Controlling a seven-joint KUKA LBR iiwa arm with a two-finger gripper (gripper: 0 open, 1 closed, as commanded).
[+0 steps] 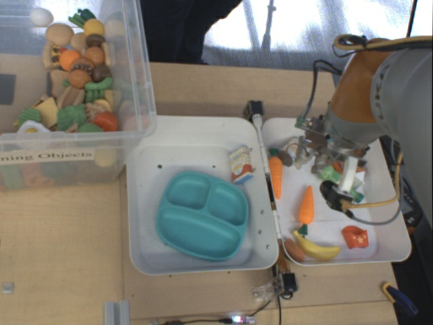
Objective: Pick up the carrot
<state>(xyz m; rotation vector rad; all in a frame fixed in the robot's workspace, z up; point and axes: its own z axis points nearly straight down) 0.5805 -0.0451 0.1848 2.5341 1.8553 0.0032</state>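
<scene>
One camera sits high above the bench (pixel 61 249) and looks down at a slant. It is far enough to see both white bins, the left bin (pixel 145 249) and the right bin (pixel 392 249), edge to edge. The arm (pixel 385 87) comes in from the right side.

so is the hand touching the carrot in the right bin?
Apart. The camera view shows the hand over the upper part of the right bin, with bare white floor between it and the carrot, which lies lower left of it.
</scene>
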